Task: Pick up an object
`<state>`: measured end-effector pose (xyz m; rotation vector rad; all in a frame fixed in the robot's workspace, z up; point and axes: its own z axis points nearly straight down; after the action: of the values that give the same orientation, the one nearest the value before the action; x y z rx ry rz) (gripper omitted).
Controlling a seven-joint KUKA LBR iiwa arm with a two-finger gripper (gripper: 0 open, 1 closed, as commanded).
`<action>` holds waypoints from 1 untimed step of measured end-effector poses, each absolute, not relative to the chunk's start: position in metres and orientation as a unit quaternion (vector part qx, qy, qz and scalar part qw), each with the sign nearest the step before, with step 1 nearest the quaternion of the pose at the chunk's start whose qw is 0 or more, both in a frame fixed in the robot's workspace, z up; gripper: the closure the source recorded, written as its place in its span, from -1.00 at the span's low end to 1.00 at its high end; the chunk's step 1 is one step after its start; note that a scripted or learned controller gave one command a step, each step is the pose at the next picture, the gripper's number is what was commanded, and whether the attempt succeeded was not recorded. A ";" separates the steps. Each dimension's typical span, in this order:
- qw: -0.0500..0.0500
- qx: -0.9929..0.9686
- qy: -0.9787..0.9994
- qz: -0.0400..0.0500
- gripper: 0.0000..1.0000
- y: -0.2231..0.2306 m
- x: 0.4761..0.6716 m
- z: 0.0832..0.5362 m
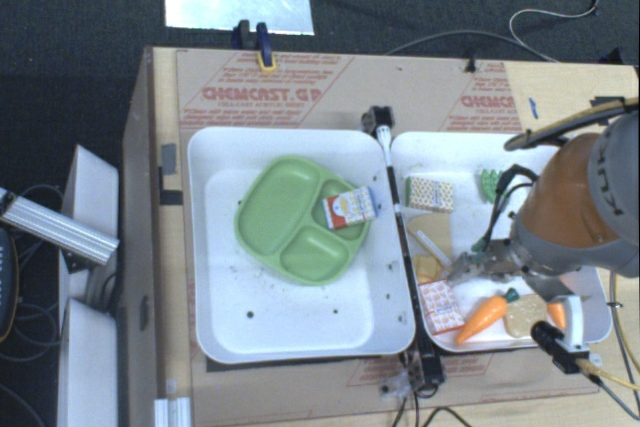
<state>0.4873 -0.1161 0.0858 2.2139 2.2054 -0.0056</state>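
Objects for picking sit mostly in the right bin [455, 147], where I can see my arm [575, 205] reaching in from the right. The gripper [468, 264] is low over the middle of that bin, above a pale item I can't identify, and from this angle I cannot tell how it is set or whether it has anything. Just in front of it lie a small red-and-white packet [440, 305] and a toy carrot [484, 314], the carrot tilted with its green top toward the arm; a pale round piece [521, 317] lies just beside the carrot. Farther back in the same bin are a small yellow-and-white carton [430, 192] and a green item [489, 182] near the far wall. In the left bin [230, 315] a green divided plate [290, 215] rests, with a small red-and-white carton [348, 209] lying on its right edge. Both bins stand on a cardboard-covered bench [300, 90].
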 end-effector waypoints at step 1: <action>0.010 0.709 0.705 -0.002 -1.00 -0.114 0.487 0.086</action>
<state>0.4874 -0.1145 0.0860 2.2137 2.2014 -0.0069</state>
